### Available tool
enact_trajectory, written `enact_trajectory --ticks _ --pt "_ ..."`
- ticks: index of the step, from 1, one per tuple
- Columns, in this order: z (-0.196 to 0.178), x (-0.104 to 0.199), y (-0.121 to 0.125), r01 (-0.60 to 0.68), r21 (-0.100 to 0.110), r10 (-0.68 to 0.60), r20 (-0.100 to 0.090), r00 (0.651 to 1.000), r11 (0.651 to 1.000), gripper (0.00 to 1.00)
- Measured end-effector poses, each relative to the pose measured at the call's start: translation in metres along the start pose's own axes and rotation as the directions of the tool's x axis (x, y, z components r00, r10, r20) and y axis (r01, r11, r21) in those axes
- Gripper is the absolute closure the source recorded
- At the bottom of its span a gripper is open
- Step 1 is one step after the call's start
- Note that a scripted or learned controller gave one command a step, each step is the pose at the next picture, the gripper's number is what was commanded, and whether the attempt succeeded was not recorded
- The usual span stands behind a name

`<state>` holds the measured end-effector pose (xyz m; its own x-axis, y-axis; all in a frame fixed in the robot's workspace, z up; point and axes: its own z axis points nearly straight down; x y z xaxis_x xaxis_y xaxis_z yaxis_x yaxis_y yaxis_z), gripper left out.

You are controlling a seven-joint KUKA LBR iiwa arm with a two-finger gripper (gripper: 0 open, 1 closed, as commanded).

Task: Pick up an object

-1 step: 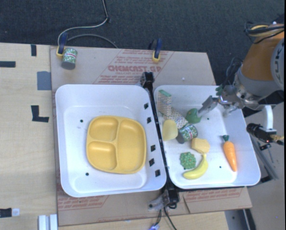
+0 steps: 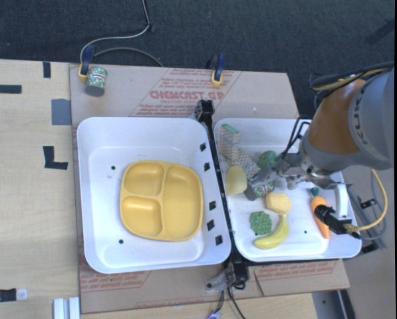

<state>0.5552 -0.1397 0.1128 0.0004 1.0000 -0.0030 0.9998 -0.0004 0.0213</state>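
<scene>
I see the grey arm with its orange band reaching over the right-hand shallow white bin. Its gripper hangs among the toys, grip unreadable, beside a small pale yellow lump.

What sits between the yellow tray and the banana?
In the camera view, between the yellow tray and the banana: the bins' black-clipped rims and a broccoli piece.

right bin: toy food, loosely clustered | banana: yellow, curved, flat near front wall | broccoli: green, just left of banana | carrot: orange, right side | pale yellow pear-like piece: by left wall | yellow lump: centre
</scene>
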Motion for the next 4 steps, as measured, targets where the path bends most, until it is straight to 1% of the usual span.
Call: enact_trajectory --ticks 1,2,3,4 --pt "0.003 0.009 -0.004 -0.002 -0.011 0.002 0.005 1.000 1.000 0.00" --pt "0.022 0.024 -0.047 0.001 0.022 0.000 -0.003 1.000 1.000 0.00" --pt "0.012 0.025 -0.047 0.001 0.024 -0.001 -0.004 1.000 1.000 1.00" --pt "0.012 0.025 -0.047 0.001 0.024 -0.001 -0.004 1.000 1.000 0.00"
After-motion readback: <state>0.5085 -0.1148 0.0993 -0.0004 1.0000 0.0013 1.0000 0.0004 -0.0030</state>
